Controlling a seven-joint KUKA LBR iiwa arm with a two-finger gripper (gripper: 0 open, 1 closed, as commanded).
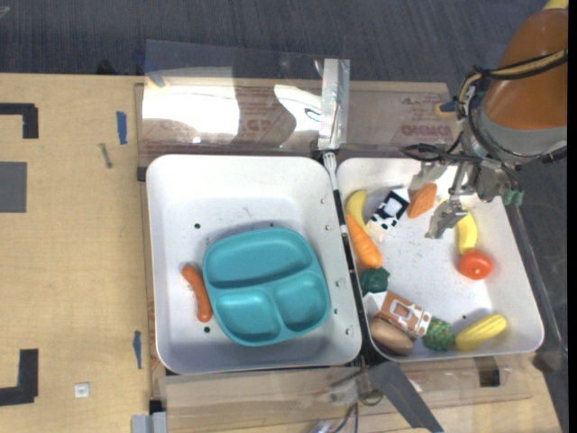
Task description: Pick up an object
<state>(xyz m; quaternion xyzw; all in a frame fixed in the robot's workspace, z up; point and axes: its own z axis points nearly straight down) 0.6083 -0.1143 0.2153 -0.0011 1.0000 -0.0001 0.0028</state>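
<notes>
While the arm [532,70] reaches in from the right over the far part of the right bin [532,318], a small orange piece [422,199] shows just left of the gripper [455,207] — a stubby, carrot-coloured lump, tilted, with its upper end toward the far rim. It sits close against the gripper's left side, but whether it lies between the fingers or on the bin floor beside them cannot be told. How far the gripper is open cannot be told either; its metal parts merge against the white bin.

Just right of the gripper lies a small banana [466,232], and near of that a tomato [475,264]. To the left of the orange piece is a black-and-white block [389,207], then another banana [356,207] by the bin's left wall, with a long carrot [363,244] running nearward from it. Below the carrot sits a green piece [374,280]. Along the near edge lie a brown box [403,314], a potato [389,335], a broccoli [438,334] and a yellow corn [481,329].

The left bin [180,183] holds a teal divided plate [266,284] — and a sausage [197,292] just left of it.
</notes>
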